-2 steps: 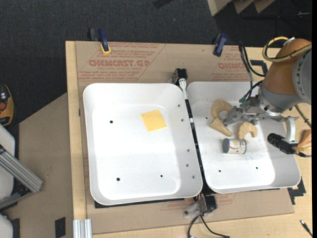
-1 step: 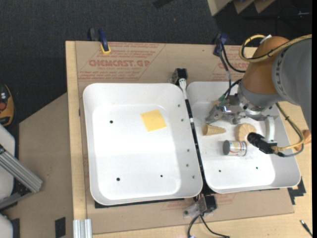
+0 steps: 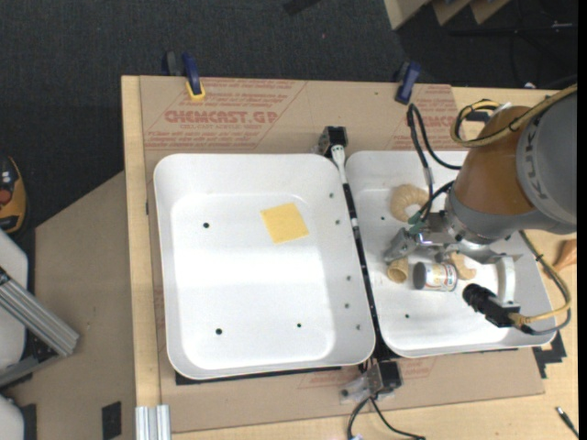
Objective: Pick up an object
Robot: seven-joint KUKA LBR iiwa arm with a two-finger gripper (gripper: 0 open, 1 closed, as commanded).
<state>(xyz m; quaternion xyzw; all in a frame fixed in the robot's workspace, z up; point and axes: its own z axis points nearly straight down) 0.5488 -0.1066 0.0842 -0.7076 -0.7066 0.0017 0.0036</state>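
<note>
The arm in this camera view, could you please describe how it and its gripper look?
The arm is a thick grey cylinder with a broad orange band above the wrist. Black and yellow cables loop along it. The gripper is a small metallic assembly.

A flat yellow square piece (image 3: 284, 222) lies in the left white bin (image 3: 183, 273); tan rounded lumps (image 3: 406, 201) sit in the right bin (image 3: 440, 333)

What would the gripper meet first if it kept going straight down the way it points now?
Most likely the small tan objects beneath the gripper in the right bin, or the bin floor beside them; depth is hard to judge from above.
</note>
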